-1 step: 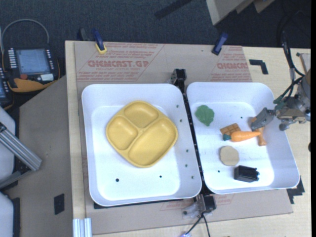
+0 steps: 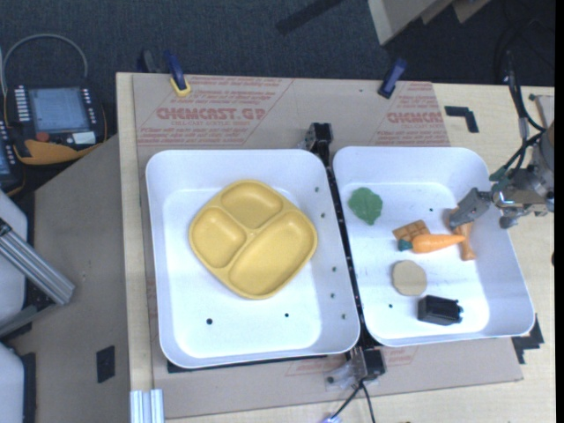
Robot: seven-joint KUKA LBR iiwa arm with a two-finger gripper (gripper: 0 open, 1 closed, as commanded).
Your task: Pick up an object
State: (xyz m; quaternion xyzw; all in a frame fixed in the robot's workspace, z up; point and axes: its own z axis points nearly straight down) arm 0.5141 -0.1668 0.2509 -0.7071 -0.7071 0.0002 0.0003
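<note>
The right bin [image 2: 493, 320] holds a green broccoli piece [image 2: 365, 204], an orange carrot [image 2: 436, 243] lying flat, a small orange-brown cracker [image 2: 409, 231], a round tan cookie [image 2: 409, 278] and a black block [image 2: 439, 309]. A short brown stick [image 2: 466, 243] lies at the carrot's right tip. My gripper [image 2: 486, 214] hangs over the bin's right side, just above and to the right of the carrot. It is open with nothing between its fingers.
The left bin [image 2: 167, 236] carries a yellow divided plate [image 2: 253, 237] in its middle. A clamp and black bracket [image 2: 318, 137] sit between the bins at the back. A control pendant [image 2: 55, 117] lies off the bench at the far left.
</note>
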